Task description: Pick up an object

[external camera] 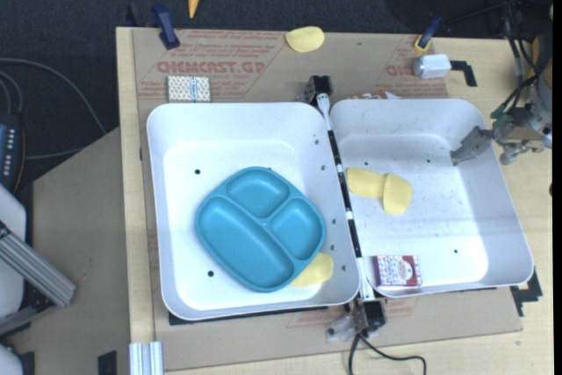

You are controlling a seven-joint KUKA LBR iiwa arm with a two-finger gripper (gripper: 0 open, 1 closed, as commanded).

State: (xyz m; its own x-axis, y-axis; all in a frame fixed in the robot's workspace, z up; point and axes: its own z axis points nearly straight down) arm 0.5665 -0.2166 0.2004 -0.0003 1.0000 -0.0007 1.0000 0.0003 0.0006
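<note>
Left bin (167,189): holds a blue tray (259,228) with three compartments, lying flat near the middle. A yellow piece (314,270) sits at the tray's lower right edge, touching it, near the bin's lower right corner.

Right bin (492,215): holds a yellow banana (379,187) in its left half, near the wall shared with the left bin. A small red-and-white packet (396,270) lies at the front rim.

Bench (219,61): behind the bins lie a yellow lump (305,39), a patterned card (189,88), a blue clip (164,26) and a small white block (433,65).

Gripper (470,147): grey, at the right bin's far right rim, well apart from the banana. Whether its jaws are released or clenched cannot be told; nothing is seen held.
</note>
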